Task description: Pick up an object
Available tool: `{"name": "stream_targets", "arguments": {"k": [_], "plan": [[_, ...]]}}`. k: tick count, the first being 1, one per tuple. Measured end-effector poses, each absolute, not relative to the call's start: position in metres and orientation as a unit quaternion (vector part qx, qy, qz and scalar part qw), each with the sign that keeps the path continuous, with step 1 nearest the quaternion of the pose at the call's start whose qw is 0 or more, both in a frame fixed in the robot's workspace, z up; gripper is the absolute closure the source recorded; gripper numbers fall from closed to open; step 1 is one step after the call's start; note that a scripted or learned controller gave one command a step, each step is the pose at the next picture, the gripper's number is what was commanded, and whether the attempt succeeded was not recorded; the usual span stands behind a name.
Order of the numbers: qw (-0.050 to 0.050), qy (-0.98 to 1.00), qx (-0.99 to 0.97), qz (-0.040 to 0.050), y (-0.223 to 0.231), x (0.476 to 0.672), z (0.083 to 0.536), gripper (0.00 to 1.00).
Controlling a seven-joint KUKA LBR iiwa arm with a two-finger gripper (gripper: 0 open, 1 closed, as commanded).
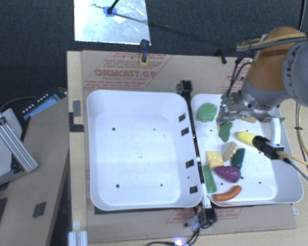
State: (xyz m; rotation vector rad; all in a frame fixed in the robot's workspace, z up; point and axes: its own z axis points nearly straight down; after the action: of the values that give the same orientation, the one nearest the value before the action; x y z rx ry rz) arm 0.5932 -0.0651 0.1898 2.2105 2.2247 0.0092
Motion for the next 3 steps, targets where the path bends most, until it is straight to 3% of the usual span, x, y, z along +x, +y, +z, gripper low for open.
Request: {"name": "stream_targets", "arguments": {"k": [1,2,3], "plan": [[0.005,0.71,0.704,0.0043,-0.032,0.667,0.239,1.0],[-0.002,0.71,0.704,-0.0007,0.042,0.633,0.181,1.0],[0.0,0.709,0.705,0.0013,0.067,0.592,0.275,1.0]]}}
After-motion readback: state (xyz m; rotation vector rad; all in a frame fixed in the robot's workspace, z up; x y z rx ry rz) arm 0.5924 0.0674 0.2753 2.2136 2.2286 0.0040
